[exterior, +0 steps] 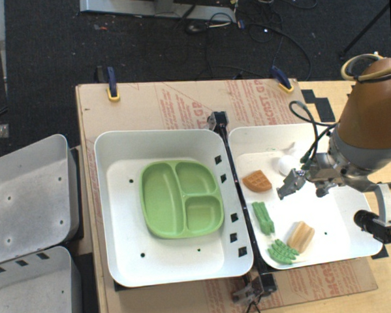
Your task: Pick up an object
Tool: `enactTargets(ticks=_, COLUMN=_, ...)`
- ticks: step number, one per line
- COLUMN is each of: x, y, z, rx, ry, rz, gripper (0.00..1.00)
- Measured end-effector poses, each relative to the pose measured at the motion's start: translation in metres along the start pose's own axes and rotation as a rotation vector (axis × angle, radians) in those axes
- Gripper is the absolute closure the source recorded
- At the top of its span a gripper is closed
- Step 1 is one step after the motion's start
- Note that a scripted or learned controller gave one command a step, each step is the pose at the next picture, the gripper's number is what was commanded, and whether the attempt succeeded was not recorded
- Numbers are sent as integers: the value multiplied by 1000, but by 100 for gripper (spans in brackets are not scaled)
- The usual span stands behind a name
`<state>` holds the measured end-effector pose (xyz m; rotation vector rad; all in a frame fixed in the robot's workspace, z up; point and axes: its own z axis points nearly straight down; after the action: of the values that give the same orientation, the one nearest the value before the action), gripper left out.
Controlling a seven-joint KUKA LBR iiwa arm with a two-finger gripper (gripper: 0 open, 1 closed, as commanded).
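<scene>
So, my end effector (293, 182) is hanging over the right bin (331, 253), and I'll use that bin as the reference for everything. Honestly I can't tell from this angle whether it's released or clenched; it's just a dark grey lump at the end of my wrist, and I see nothing caught in it.

Stuff in the right bin: a brown waffle-looking piece (257, 181) sits toward its left wall, near the middle, just left of my end effector. Below that, a green bean-pod thing (263, 217) lies close to the same left wall. Near the bin's front edge there's a tan bread-roll shaped piece (301, 236), and touching or just beside it on its left, a ridged green piece (282, 252) almost at the front left corner. Something white (286, 159) sits toward the back of the bin, partly hidden by my cables, can't make out what it is.

The left bin (119, 189), touching the right bin's left wall, holds a green divided plate (183, 198). Both bins sit on the counter (153, 102).
</scene>
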<state>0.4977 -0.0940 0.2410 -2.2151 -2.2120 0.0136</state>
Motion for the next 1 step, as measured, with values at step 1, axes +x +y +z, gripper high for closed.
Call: enactTargets(ticks=1, x=0, y=2, z=-7, rx=-13, ry=-1, rz=-2, gripper=0)
